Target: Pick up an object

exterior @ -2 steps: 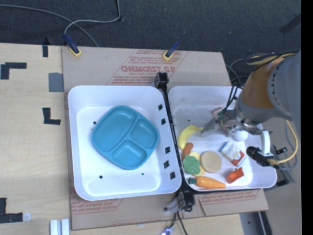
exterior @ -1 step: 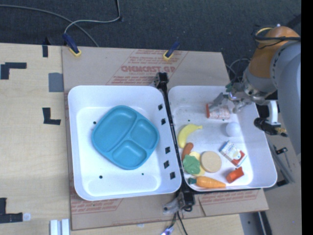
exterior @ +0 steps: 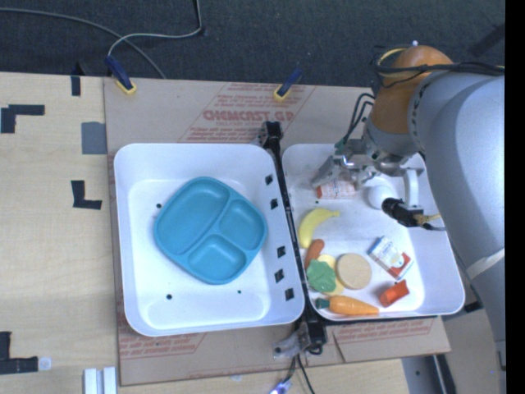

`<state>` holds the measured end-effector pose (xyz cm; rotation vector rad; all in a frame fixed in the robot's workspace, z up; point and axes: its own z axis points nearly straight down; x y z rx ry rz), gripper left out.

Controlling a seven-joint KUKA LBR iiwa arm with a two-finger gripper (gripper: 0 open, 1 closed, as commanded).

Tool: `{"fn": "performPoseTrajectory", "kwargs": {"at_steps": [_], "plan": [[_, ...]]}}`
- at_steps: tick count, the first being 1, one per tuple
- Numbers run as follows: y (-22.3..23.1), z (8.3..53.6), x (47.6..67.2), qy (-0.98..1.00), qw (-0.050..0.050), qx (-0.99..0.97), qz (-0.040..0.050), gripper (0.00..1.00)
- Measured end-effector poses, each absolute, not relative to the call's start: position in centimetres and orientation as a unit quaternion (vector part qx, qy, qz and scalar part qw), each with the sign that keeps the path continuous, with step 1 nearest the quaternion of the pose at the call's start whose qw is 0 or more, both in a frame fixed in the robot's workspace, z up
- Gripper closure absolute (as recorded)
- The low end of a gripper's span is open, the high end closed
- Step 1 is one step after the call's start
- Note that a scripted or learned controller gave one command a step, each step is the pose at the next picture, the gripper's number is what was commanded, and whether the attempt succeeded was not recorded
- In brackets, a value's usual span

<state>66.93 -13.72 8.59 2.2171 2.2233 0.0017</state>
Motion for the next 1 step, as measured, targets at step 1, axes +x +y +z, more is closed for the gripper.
{"fn": "performPoseTrajectory", "kwargs": {"at_steps": [1], "plan": [[-13.8, 9.58, 66.91, 0.708, 0.002, 0.706, -0.0009, 1.0]]}}
